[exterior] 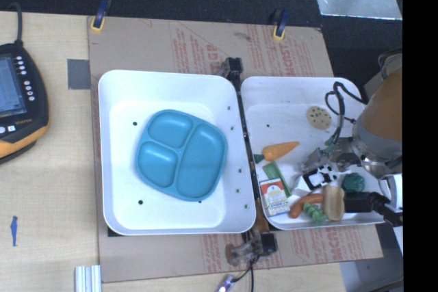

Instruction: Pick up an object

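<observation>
Right, the arm (383,116) reaches in from the right edge of the frame, down over the right bin (287,89), and the gripper (327,162) sits low in the lower right part of that bin, in among the clutter. Whether it has hold of anything cannot be told from this angle; the dark hardware hides it. Just left of it lies a carrot (280,149), pointing toward the middle of the frame. Up above, near the bin's upper right, sits a cookie (318,117), well apart from the rest. Along the bottom wall: a small carton (274,196) lower left, a sausage (306,203) beside it, a tan bread piece (334,202), and a green broccoli (354,182) just right of the gripper. Over in the left bin (116,147), a blue divided plate (181,154) lies flat at the centre.
</observation>
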